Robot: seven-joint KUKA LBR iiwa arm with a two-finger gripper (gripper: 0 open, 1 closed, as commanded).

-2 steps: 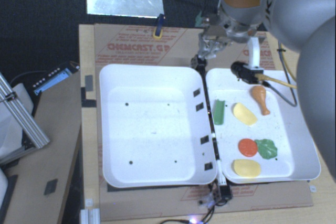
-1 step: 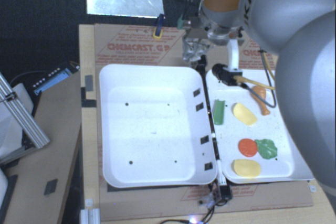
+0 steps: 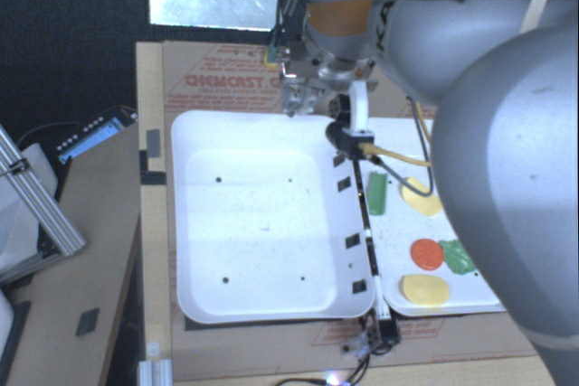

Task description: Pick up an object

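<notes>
— Above the far rim of the left bin (image 3: 194, 194), our tool (image 3: 303, 99) hangs near the divider; we cannot tell whether it is wide, narrow or holding anything

— And the things to pick?

— All in the right bin (image 3: 398, 307), toward the camera and to the right of the tool: a green block (image 3: 376, 193), long axis running near to far, just beside the divider, then an orange disc (image 3: 427, 254) touching a green piece (image 3: 459, 258), and a yellow lump (image 3: 425, 288). We judge the block nearest

— What is hidden?

— The arm's grey bulk covers most of that bin, and a second yellow piece (image 3: 421, 197) is partly cut off by it
</notes>
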